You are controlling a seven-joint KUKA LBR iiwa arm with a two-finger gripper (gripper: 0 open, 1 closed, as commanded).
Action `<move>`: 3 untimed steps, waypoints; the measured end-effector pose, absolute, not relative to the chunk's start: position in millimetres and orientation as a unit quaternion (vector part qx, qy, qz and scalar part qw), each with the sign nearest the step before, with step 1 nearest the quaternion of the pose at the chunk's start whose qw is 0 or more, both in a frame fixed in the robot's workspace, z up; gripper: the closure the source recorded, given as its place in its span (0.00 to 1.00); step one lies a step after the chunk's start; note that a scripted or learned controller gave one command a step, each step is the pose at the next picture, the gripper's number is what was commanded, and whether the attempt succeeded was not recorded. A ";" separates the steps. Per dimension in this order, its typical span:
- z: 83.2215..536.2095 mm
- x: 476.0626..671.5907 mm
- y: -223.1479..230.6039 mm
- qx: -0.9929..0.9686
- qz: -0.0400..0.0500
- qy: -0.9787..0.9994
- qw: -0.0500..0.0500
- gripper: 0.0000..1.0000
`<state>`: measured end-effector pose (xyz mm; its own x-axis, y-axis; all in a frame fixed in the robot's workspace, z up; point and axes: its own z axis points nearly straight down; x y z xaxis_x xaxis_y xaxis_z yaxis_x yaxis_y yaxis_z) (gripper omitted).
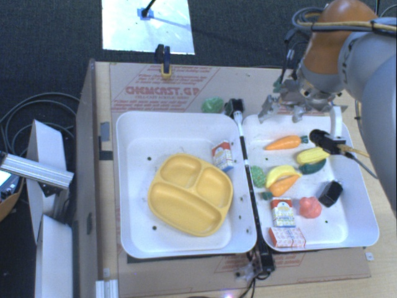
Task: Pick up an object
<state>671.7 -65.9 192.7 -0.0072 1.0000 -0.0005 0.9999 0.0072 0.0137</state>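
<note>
Gripper hovering over upper edge of right bin, upper right of frame; fingers spread apart, nothing between them. Probably lining up above a target. Nearest object, toy carrot, just below it. Yellow divided tray in left bin. Cardboard bench, dark carpet.

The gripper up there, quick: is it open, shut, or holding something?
Gripper: above the far edge of the right bin, nothing seen between its fingers; open or shut cannot be told.
</note>
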 end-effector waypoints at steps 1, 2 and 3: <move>95.6 630.7 -85.0 0.708 -0.003 0.707 -0.003 0.00; 191.2 672.2 -65.7 0.704 0.004 0.710 0.005 0.00; 183.2 651.4 -91.9 0.707 0.000 0.707 0.001 0.00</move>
<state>651.4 -91.9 183.2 0.0010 1.0000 -0.0016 1.0000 -0.0010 0.0006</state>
